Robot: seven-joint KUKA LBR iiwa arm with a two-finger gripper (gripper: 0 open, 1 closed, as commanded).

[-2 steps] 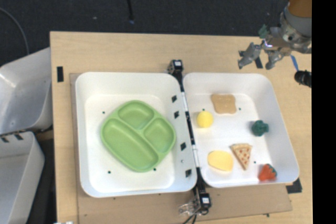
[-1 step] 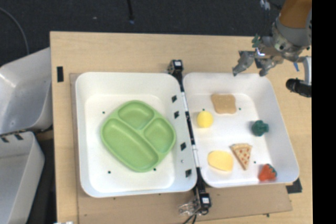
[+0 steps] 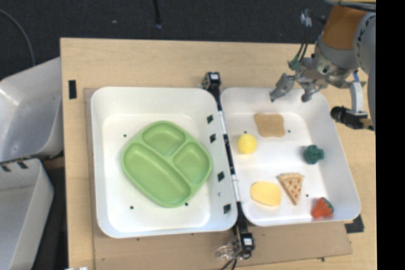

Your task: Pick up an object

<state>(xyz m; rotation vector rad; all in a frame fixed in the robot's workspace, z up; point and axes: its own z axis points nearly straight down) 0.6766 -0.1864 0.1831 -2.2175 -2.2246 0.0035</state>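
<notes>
Fingers of the gripper were spread and empty, hanging over the right bin's far edge, probably lining up a pick. Nearest candidate, the toast slice, lay just beside it on the bin floor.

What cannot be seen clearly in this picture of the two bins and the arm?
- Arm: cut off by the camera view's right edge.
- Dark green item: too small to identify.
- Red item: too small and blurred to name with certainty.
- Bench: left corner hidden behind a white object.
</notes>
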